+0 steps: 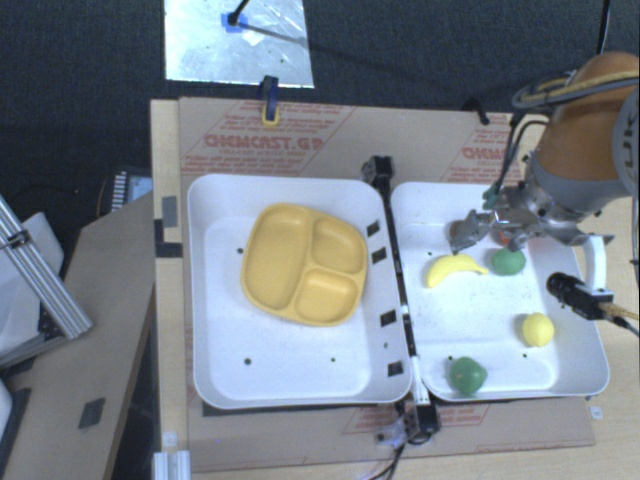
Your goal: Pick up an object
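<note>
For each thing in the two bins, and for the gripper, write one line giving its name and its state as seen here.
Yellow tray: lying flat in the left bin, compartments bare.
Banana: lying loose in the right bin.
Green piece: on the bin floor beside the gripper.
Lemon: resting loose, apart from the rest.
Green vegetable: resting near the front wall.
Gripper: low over the right bin, above the banana.

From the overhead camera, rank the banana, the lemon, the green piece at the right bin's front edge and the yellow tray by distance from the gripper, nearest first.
Measured from the gripper over the right bin's rear:
1. Banana, just below it.
2. Lemon, toward the bin's right front.
3. Green piece, at the front edge.
4. Yellow tray, across the divider in the left bin.
</note>
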`<state>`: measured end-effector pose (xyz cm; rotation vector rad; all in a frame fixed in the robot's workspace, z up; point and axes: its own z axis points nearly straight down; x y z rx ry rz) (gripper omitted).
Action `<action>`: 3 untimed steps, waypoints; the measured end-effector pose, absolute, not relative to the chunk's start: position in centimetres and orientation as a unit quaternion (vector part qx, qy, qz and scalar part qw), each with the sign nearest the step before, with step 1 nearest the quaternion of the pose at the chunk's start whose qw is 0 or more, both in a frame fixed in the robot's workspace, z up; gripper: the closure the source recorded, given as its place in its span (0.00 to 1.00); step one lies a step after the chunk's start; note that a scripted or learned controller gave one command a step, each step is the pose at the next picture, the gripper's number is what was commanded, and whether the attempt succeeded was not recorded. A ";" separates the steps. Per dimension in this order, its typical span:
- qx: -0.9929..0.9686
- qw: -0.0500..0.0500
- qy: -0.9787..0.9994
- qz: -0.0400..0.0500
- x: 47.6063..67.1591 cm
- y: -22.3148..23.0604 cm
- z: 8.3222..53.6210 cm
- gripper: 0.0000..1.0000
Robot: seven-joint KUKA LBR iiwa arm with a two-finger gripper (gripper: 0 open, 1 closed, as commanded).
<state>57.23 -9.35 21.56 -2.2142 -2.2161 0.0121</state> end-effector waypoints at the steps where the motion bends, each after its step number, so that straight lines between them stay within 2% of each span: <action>1: -0.706 0.000 -0.708 0.000 57.5 -9.3 22.3 0.00; 2: -0.707 0.001 -0.707 0.001 57.3 -9.2 16.0 0.00; 3: -0.707 0.001 -0.707 0.001 57.0 -9.9 11.6 0.00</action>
